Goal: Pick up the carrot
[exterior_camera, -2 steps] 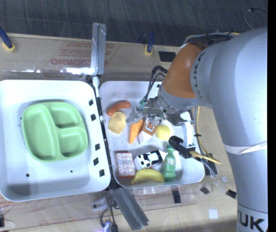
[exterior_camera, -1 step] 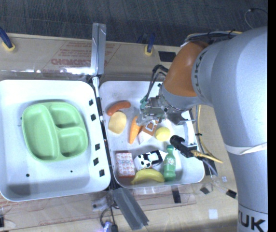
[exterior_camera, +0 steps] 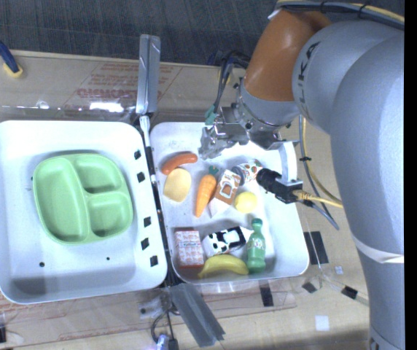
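A wooden bench bears two white bins. The left bin [exterior_camera: 8, 195] holds a green tray [exterior_camera: 83, 197]. In the right bin [exterior_camera: 296, 254], the carrot [exterior_camera: 205, 193] lies just right of a potato [exterior_camera: 178, 184], below a sausage [exterior_camera: 178, 160]. The gripper [exterior_camera: 216, 138] hovers above and slightly right of the carrot; whether its fingers are parted, I cannot tell. It looks like the approach: next, descend left, clearing close neighbours.

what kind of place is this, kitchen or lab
Most likely a robot lab bench, not a kitchen: a grey arm hangs over two white bins, the right bin filled with toy food such as a carrot and banana, the left bin holding a green tray.
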Available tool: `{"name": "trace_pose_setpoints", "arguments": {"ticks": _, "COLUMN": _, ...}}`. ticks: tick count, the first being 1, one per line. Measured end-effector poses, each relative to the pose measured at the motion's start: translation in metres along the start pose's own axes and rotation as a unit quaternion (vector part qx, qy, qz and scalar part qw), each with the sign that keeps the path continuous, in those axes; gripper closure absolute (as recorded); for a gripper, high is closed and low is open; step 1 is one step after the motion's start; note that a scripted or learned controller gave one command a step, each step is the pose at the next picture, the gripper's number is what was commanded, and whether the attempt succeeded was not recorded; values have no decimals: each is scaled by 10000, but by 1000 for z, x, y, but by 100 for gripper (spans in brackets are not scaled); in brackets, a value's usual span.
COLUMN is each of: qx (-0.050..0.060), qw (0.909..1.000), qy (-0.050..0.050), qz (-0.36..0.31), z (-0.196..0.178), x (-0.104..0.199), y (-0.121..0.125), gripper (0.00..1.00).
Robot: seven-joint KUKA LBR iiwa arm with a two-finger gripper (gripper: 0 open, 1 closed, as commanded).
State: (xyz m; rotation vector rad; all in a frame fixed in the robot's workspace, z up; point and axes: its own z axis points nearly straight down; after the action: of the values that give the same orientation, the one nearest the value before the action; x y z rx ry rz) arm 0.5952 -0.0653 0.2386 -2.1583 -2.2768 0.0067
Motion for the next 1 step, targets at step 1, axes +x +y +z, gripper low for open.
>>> {"name": "trace_pose_setpoints", "arguments": {"ticks": 1, "qx": 4, "qw": 10000, "qy": 1, "qz": 0, "z": 0, "x": 0, "y": 0, "gripper": 0}}
